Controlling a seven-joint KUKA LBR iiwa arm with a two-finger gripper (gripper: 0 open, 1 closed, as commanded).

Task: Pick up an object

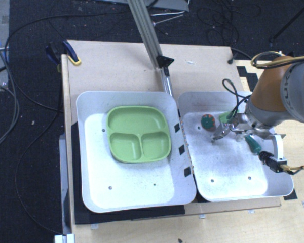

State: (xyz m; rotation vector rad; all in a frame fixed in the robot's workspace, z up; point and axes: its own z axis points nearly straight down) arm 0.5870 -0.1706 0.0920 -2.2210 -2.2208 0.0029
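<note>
Tool (pixel 219 134) sat low in right white bin (pixel 233 186), just beside small red-green ball (pixel 208 121); grip state unclear.

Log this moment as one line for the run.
claw: right bin, beside small ball | green tray: left bin | nothing visibly grasped

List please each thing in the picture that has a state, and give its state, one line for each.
Green plate: upright, lying flat in the left bin, nothing on it.
Small ball: resting on the floor of the right bin, beside the gripper, not held.
Green tool: lying in the right bin, partly under the arm.
Gripper: low over the right bin; open or shut unclear.
</note>
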